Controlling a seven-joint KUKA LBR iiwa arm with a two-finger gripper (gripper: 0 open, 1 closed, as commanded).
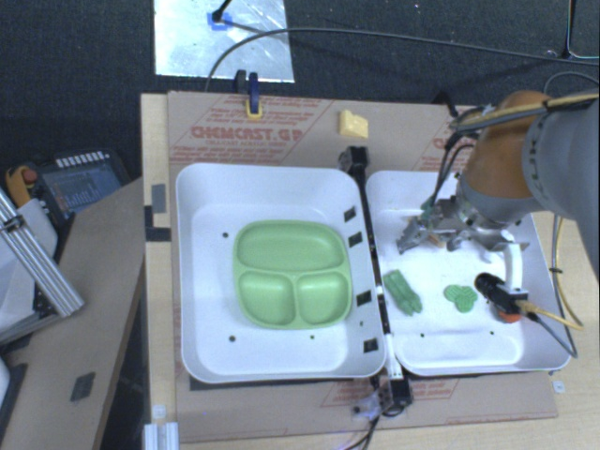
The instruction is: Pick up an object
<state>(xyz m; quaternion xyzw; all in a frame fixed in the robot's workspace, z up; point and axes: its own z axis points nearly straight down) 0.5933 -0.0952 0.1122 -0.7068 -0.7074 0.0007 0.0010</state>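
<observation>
From the camera above, the tool (pixel 427 228) hangs over the right bin (pixel 450 352). I cannot tell how wide it is. The green toy (pixel 404 291) lies at 7 o'clock from it, so it may grab air.

- Dark, speckled carpet-like floor (pixel 75 54) all around the bench.
- A shiny metal sheet (pixel 223 26) lies on the floor up top, with a bit of blue tape and a black cable crossing it.
- The bench is topped with brown cardboard (pixel 281 125) printed in red letters.
- At left: a tan side table (pixel 84 289), an aluminium rail (pixel 33 251), and a handheld control pendant (pixel 80 184).
</observation>
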